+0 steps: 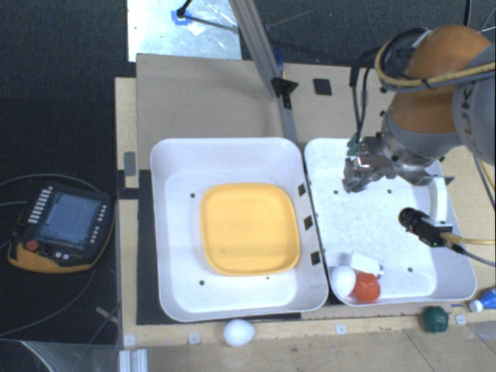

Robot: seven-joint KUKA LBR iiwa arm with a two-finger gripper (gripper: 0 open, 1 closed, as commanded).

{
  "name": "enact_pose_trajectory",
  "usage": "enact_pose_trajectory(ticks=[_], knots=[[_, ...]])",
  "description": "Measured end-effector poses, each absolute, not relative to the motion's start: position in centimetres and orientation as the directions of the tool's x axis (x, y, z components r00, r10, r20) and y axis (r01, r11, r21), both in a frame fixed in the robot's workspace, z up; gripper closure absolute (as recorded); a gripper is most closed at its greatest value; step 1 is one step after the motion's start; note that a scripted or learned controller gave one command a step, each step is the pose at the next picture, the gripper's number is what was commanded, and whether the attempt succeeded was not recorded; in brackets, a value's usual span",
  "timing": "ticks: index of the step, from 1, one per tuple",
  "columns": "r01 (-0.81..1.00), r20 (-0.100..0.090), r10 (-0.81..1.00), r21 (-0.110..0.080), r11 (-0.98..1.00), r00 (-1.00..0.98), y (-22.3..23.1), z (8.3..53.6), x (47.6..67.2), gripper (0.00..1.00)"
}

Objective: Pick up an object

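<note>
Jaws' state unclear on gripper [358, 178]; left bin [174, 208] holds yellow plate [250, 228]; right bin [457, 277], red ball [366, 287].

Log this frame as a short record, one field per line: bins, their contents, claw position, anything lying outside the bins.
left bin: holds a yellow plate, lying flat near its middle
right bin: holds a white egg, a red ball and a small white block, bunched in the near left corner
claw: above the right bin's far left part, apart from the three things
claw load: nothing seen between its fingers
outside bins: a second white egg on the bench edge below the left bin; a green ball below the right bin
</note>
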State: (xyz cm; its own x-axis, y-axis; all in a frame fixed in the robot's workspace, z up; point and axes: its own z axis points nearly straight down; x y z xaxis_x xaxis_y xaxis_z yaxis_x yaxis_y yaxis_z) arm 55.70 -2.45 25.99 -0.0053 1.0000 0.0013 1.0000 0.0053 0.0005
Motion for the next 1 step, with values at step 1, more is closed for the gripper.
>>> enact_pose_trajectory(ticks=[1], knots=[[1.000,0.001,1.000,0.000,0.005,-0.005,3.29,25.02,57.60,1.00]])
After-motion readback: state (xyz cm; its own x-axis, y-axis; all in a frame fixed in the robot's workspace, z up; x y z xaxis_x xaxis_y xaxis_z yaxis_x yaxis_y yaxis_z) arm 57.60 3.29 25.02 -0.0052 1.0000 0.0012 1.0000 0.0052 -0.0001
